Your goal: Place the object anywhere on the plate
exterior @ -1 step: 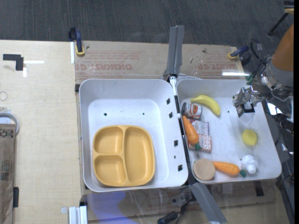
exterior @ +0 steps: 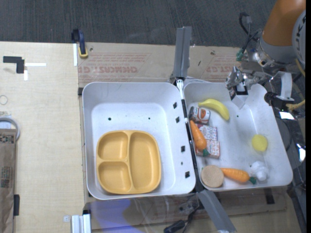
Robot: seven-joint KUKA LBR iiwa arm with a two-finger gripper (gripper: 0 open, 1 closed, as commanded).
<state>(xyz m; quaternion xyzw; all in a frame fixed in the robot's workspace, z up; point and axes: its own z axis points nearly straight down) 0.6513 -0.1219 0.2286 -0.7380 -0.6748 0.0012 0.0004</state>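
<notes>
Over the far edge of the right bin (exterior: 277,144), the pincer (exterior: 239,89) is seen; whether it is spread cannot be told. A banana (exterior: 215,108) lies just below it. The plate (exterior: 129,161) sits in the left bin (exterior: 126,98).

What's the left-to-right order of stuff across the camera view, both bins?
Yellow three-compartment plastic plate in the left white bin → small red-and-white can in the right white bin → curved yellow banana → round yellow lemon, with the gripper hovering above the right bin's far edge.
</notes>
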